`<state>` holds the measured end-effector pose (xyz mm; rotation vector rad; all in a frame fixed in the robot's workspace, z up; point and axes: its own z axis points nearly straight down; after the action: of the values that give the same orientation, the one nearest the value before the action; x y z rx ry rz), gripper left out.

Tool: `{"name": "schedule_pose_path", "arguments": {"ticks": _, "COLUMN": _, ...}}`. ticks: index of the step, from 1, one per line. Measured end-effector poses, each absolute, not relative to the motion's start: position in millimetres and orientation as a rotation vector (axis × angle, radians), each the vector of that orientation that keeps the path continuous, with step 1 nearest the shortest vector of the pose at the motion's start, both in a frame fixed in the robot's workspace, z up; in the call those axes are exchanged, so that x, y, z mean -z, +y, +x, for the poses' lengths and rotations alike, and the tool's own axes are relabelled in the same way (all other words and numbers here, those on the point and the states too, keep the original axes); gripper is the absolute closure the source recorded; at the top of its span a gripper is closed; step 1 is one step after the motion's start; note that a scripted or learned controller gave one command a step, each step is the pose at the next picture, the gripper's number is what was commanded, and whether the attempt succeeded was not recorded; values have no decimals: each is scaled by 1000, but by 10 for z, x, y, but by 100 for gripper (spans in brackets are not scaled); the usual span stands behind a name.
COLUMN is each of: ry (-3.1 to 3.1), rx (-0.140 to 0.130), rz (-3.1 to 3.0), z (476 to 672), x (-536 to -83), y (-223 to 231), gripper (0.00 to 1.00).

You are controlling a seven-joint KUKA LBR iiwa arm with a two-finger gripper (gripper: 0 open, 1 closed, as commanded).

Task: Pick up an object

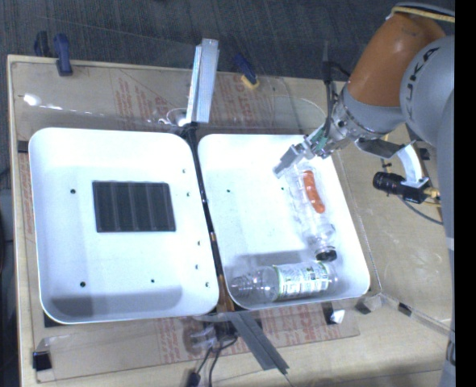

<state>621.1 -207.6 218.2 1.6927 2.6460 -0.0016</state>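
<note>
Gripper (293,158) hovered over rt bin (246,224), upper area, just above top end of clear bottle w/ orange insert (311,200). Finger state: cannot tell. Second clear bottle w/ label (286,282) lay on its side along near wall. Lt bin (52,216) held dark ribbed panel (133,206).

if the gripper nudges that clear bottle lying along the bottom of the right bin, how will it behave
The clear bottle lies on its side, so it would probably roll. It looks see-through, so likely light and easily pushed. Its smooth plastic may slip, and the right bin wall beside it would likely stop it.
</note>
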Motion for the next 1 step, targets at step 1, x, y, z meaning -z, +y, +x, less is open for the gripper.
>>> {"name": "schedule_pose_path", "arguments": {"ticks": 1, "ry": 2680, "rx": 2, "rz": 1647, "z": 6184, "x": -2167, "y": -2072, "gripper": 0}}
